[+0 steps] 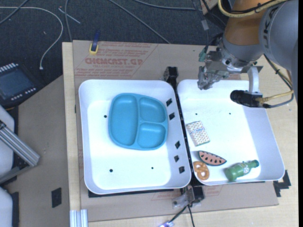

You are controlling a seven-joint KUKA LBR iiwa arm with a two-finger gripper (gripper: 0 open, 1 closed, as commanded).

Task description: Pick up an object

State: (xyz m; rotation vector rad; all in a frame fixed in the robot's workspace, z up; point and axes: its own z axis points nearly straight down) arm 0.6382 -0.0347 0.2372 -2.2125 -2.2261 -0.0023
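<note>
camera view: tool [207,83] hovers over right bin's [265,126] far left corner, grip state unclear.

High slanted view over both bins [90,126].

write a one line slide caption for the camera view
Arm's tool hovers over the right bin's far edge; packet, watermelon slice, pretzel, green bottle inside; blue plate left.
</note>
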